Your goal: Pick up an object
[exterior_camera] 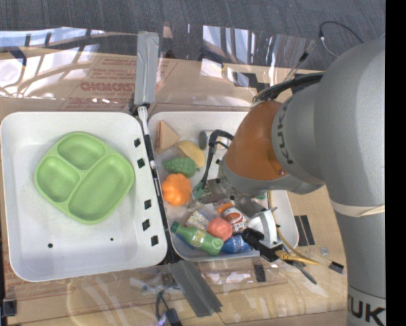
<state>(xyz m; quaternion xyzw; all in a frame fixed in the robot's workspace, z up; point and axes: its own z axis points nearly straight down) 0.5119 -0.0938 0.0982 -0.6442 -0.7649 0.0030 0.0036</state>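
Honestly, from my seat the likeliest target is the orange fruit [176, 189] in the right bin [163, 124], hemmed by the green leafy piece [179, 166] above it and the green bottle [197, 239] below it. The claw [204, 192] sits just right of the fruit, mostly hidden under the orange-banded wrist; I cannot tell its state. My worry: it may graze the fruit's neighbours, pinch two things, or slip on the round fruit. Left of the fruit, the green plate [85, 176] lies in the other bin [20, 202].
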